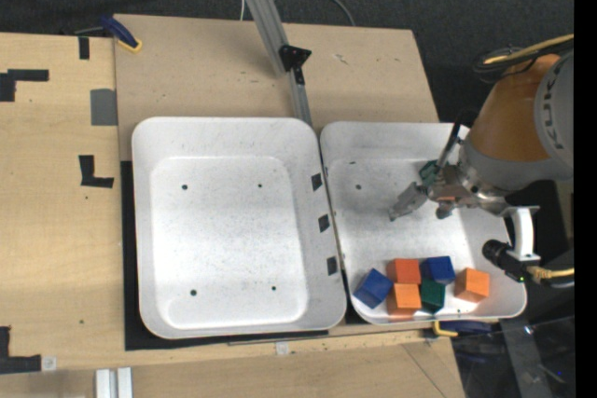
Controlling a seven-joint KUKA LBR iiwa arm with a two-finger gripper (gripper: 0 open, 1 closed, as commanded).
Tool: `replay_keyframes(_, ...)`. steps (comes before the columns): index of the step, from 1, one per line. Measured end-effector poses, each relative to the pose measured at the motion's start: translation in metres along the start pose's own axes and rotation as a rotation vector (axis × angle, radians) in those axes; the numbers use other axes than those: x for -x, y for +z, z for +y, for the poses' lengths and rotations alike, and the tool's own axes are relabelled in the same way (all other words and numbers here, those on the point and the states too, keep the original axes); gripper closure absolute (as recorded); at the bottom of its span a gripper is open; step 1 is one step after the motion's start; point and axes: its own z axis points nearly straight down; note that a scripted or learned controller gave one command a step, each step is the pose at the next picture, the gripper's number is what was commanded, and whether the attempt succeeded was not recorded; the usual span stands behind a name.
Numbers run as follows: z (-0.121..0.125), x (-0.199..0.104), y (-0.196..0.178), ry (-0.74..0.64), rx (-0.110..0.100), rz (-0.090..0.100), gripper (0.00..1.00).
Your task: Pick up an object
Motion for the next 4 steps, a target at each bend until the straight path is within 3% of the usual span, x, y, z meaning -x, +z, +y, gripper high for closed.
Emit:
replay_keyframes(1, 0.001, 0.000, 0.044, -0.001, 0.001, -0.001, 0.00)
replay_keyframes(2, 0.000, -0.001, 0.063, -0.001, 0.003, -0.001, 0.00)
replay_keyframes(3, 0.000, -0.002, 0.052, -0.001, 0.004, 0.000, 1.00)
replay_keyframes(4, -0.005, 0.001, -0.008, 0.000, 0.012, -0.002, 1.00)
